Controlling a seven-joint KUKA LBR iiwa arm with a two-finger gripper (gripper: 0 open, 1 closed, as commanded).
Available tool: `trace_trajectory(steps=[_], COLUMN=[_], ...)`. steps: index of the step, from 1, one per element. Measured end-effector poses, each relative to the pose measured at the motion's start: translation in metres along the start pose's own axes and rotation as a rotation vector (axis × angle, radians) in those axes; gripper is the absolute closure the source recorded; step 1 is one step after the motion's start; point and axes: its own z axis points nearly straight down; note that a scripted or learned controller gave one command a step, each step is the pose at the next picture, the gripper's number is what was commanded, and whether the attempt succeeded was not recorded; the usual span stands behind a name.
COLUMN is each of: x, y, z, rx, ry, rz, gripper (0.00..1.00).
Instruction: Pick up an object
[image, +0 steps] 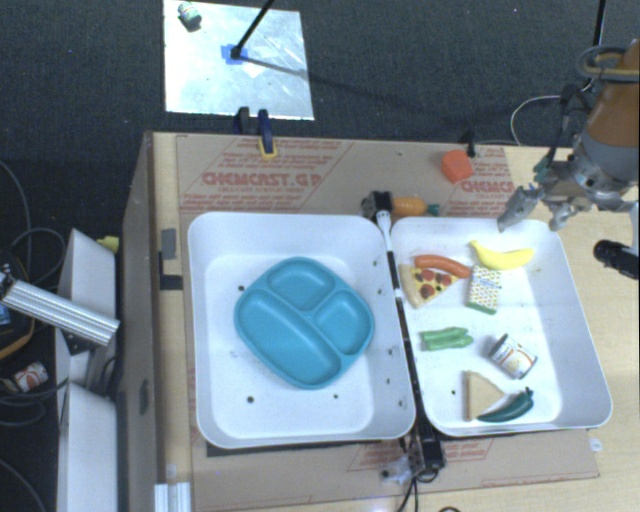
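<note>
Nearest me, dark green pepper (508, 406): light, hard, slick plastic; I'd pinch its middle. End effector (540, 208) spread, holding nothing.

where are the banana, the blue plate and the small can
banana (503, 256), camera view, middle of its yellow curve
blue plate (303, 321), camera view, centre where its dividers meet
small can (512, 356), camera view, its side label

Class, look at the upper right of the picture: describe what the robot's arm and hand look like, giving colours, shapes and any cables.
The arm is grey metal with an orange band above the wrist. Thin pale cables loop around its upper part. Its hand is small and grey, ending in two short, blunt fingers.
</note>
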Motion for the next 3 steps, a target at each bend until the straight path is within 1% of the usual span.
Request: trace_trajectory(steps=[1, 2, 3], x=[0.043, 0.096, 0.095], y=[-0.024, 0.005, 0.005], z=[0.066, 0.125, 0.114], rx=[0.003, -0.003, -0.004], ry=[0.002, 0.001, 0.000], rz=[-0.002, -0.002, -0.004], gripper=[0.00, 0.00, 1.00])
